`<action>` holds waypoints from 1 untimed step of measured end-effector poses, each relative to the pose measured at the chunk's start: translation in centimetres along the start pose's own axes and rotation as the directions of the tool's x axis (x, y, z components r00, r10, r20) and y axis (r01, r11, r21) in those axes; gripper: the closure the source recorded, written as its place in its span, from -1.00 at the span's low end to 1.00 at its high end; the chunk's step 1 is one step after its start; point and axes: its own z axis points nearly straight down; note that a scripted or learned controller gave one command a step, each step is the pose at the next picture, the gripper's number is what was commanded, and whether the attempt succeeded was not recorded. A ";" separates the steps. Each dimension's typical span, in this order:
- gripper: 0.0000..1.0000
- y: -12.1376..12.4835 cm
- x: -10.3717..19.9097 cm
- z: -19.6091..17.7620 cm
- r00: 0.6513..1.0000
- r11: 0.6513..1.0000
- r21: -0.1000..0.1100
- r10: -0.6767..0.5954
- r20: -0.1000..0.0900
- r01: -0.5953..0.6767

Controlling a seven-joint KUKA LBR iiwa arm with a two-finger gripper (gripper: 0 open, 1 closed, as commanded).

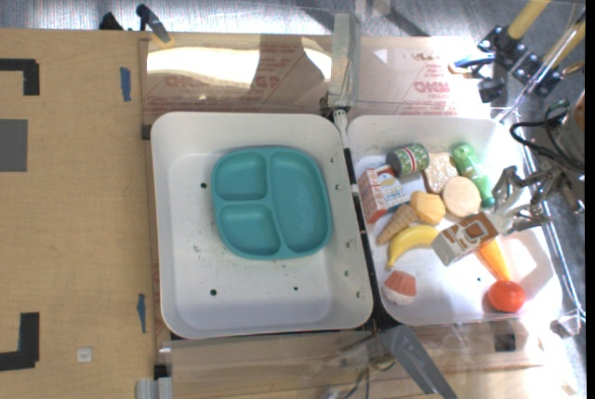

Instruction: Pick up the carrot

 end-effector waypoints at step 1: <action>1.00 10.3 -2.6 -0.9 0.999 0.999 -0.008 0.036 -0.006 -0.036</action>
